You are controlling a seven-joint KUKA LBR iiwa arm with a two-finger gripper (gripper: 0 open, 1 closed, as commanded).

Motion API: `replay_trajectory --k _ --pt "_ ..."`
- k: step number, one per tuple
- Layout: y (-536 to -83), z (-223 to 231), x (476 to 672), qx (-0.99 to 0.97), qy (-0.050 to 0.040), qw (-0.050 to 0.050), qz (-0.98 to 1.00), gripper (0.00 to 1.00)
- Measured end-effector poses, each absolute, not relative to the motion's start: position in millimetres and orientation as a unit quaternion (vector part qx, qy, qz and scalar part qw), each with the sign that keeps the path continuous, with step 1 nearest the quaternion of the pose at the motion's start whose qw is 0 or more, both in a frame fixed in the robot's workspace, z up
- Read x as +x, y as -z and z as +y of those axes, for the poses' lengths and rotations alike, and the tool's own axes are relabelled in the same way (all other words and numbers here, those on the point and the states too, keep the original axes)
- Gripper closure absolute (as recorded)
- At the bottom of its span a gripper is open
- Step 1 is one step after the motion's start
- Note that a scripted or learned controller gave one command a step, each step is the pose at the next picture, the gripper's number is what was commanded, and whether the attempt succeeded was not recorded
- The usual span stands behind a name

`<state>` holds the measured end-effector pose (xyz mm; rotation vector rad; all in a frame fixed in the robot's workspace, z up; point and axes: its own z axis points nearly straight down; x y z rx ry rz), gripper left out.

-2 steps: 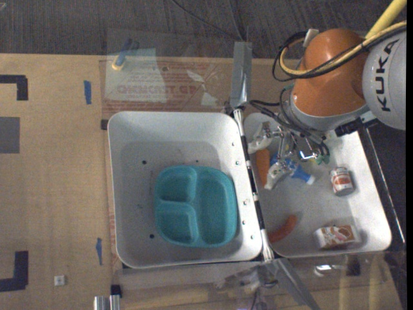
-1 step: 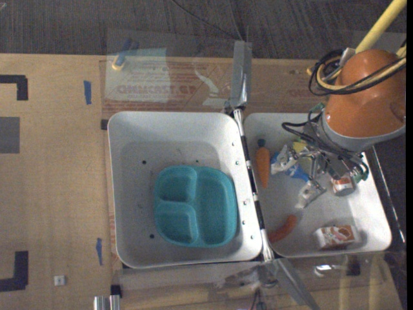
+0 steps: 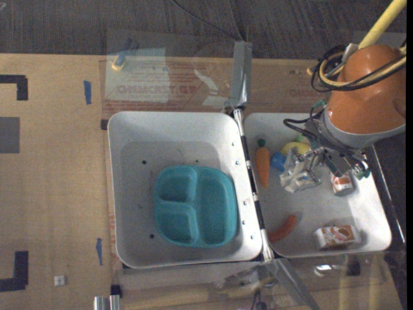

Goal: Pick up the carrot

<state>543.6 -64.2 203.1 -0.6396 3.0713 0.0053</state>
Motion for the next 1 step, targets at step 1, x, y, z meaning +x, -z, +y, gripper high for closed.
replay_trajectory --k 1 --pt "-237.7 -96.8 516.2 -0.202 -0.0003 0.002 0.979 1.00"
